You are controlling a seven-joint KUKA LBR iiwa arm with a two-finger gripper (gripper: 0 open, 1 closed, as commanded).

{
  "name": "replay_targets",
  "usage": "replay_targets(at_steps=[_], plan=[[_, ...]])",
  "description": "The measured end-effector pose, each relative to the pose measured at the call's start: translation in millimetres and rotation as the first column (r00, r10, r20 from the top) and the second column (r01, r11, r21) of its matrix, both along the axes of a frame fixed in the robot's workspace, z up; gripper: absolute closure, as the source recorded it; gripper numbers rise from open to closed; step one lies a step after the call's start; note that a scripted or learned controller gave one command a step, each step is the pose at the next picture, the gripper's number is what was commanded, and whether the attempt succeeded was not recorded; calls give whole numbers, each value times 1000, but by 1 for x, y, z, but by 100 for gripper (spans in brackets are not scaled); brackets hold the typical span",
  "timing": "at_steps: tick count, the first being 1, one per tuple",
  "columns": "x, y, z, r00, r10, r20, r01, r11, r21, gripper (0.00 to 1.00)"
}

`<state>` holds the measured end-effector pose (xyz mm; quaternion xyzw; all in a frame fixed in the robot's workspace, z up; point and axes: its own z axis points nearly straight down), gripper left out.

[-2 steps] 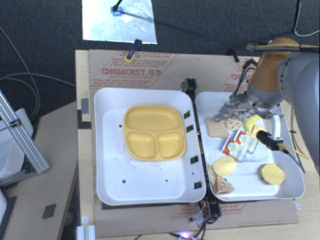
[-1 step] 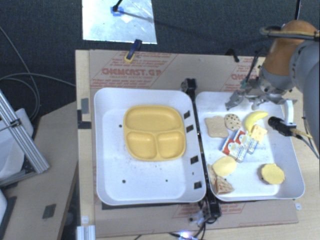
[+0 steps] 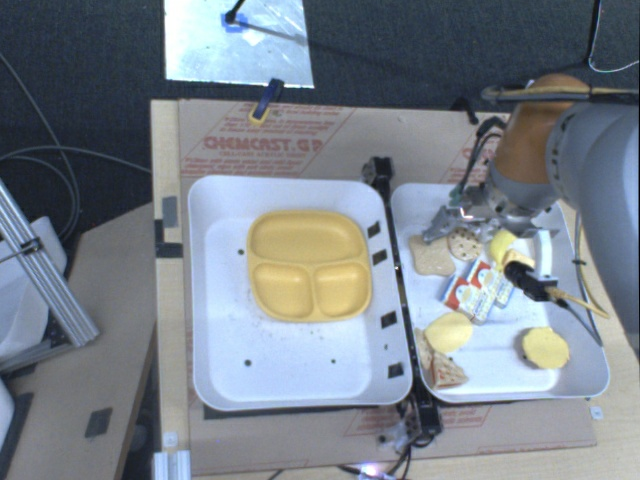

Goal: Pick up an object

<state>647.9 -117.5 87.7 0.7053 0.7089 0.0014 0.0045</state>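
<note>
My gripper [image 3: 441, 227] hangs low over the upper left part of the right bin [image 3: 580, 373], on the grey arm with its orange band [image 3: 527, 148]. Just below it lie a tan bread slice [image 3: 431, 259] and a speckled round cookie [image 3: 462, 245]; I cannot see whether it touches either. Further down are a red and white packet [image 3: 473, 293], a yellow lump [image 3: 449, 332], a pizza wedge [image 3: 446, 371] and a yellow round piece [image 3: 545, 348]. A small yellow piece [image 3: 502, 244] lies beside the cookie.
The left bin [image 3: 215, 368] holds a yellow three-compartment tray [image 3: 306, 265]. Black clips line the divider [image 3: 390, 268] between the bins. The bins rest on a cardboard sheet [image 3: 300, 138]. A metal frame [image 3: 40, 278] stands at the far left.
</note>
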Motion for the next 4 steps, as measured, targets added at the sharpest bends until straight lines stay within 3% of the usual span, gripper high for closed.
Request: replay_targets(at_steps=[1, 2, 3, 4], plan=[[23, 25, 14, 1000, 2, -2, -2, 1000, 5, 0], [-7, 29, 1, 1000, -4, 3, 4, 1000, 0, 0], [24, 34, 0, 1000, 0, 1, 0, 1000, 2, 0], [-11, 20, 0, 1000, -4, 0, 4, 1000, 3, 0]])
